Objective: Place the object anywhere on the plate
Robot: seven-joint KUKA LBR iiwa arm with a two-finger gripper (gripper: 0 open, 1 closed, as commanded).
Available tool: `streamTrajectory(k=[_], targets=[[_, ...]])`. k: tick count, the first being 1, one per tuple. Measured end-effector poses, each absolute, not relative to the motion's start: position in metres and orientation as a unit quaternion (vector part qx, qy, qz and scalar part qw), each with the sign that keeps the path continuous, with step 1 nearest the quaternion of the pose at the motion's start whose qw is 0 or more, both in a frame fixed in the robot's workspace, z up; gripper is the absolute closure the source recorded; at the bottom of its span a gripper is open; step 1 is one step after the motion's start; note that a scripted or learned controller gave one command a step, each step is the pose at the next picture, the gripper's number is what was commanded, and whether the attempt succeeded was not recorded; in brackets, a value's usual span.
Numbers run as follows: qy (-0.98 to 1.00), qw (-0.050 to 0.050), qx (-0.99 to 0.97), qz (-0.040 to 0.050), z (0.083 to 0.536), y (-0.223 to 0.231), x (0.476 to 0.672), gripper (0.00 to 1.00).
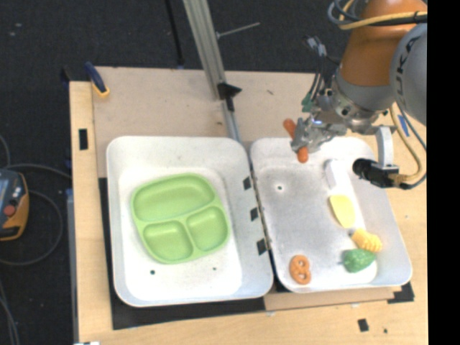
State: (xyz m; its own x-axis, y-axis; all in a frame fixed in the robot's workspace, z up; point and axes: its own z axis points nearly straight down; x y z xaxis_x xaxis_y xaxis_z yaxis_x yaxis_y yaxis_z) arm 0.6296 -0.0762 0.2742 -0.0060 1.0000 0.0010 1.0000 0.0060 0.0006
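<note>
Two white bins sit side by side: the left bin (122, 279) holds a green divided plate (180, 218), and the right bin (287, 192) holds a yellow piece (343, 210), a corn-like piece (367, 241), a green piece (356, 260) and an orange pretzel (300, 269). At the right bin's far edge, the gripper (305, 146) pinches a small orange-red object (302, 154) between its fingers.
</note>
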Motion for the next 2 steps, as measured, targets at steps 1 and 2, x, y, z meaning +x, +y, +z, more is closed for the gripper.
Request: streamTrajectory(k=[1, 2], targets=[[-0.709, 0.000, -0.705, -0.0005, 0.278, -0.031, 0.614, 1.00], [-0.709, 0.000, -0.705, -0.0003, 0.268, 0.020, 0.606, 1.00]])
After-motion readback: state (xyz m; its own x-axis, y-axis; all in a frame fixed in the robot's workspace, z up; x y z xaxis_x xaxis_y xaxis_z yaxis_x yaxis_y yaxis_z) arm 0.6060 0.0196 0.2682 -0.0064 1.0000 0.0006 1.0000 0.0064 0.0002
